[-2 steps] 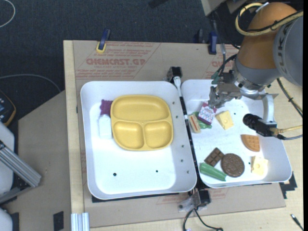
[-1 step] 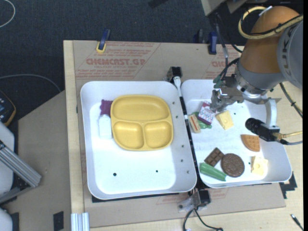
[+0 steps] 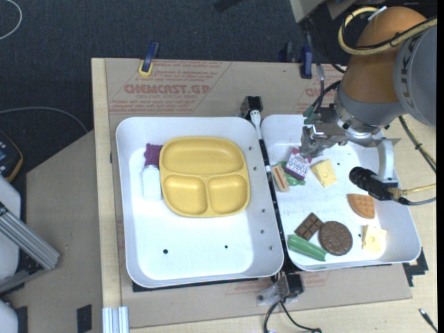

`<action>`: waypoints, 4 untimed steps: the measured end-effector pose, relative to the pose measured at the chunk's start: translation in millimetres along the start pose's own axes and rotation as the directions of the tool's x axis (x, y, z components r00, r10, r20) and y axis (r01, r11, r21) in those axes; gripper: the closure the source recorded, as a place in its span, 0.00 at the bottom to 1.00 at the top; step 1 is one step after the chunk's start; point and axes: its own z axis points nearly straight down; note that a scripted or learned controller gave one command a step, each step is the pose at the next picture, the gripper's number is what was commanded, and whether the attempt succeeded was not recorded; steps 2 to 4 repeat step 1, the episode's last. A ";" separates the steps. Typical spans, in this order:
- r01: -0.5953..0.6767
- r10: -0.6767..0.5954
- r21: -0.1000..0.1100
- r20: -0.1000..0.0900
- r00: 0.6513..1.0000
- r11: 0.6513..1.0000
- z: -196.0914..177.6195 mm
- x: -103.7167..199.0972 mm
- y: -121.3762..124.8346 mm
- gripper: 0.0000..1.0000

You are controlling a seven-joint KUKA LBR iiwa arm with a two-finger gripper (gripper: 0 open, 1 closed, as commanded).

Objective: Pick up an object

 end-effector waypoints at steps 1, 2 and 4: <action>-0.001 0.001 0.003 -0.001 1.000 1.000 -3.2 0.9 -5.9 1.00; -0.001 0.001 0.003 -0.001 1.000 1.000 -3.2 0.9 -5.9 1.00; -0.001 0.001 0.003 -0.001 1.000 1.000 -3.2 0.9 -5.9 1.00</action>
